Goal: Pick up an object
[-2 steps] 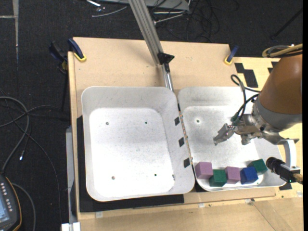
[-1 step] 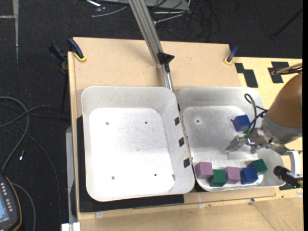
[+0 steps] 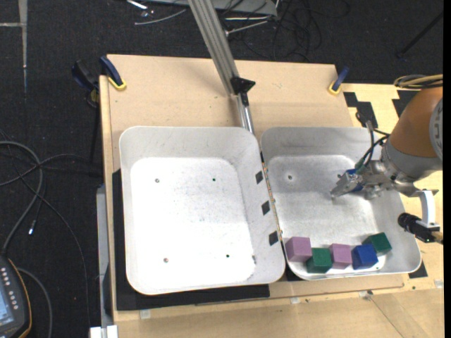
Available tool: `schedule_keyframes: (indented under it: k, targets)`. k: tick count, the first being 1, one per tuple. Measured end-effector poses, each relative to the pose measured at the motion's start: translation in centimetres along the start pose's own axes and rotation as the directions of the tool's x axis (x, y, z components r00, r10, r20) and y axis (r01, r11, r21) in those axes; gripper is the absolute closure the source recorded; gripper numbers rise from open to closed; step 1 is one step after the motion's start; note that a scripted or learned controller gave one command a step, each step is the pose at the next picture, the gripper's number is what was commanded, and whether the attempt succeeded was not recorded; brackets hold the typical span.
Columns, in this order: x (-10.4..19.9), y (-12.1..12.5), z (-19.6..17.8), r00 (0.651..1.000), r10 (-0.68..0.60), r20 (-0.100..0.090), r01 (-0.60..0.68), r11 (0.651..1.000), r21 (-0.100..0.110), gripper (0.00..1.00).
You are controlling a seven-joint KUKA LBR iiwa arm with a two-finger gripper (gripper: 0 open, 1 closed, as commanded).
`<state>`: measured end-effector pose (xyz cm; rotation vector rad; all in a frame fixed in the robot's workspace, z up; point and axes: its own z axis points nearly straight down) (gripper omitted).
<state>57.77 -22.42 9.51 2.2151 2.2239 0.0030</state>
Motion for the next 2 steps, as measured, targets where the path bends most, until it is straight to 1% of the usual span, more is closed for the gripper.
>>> schedule_keyframes:
  k: [1,2]
  targets:
    - [0.0,-1.2,0.0,1.0,0.004,-0.001,-0.004,1.0,0.004,0.0]
    - [1.2,3.5,-0.2,1.0,0.0,0.007,0.0,1.0,-0.003,0.0]
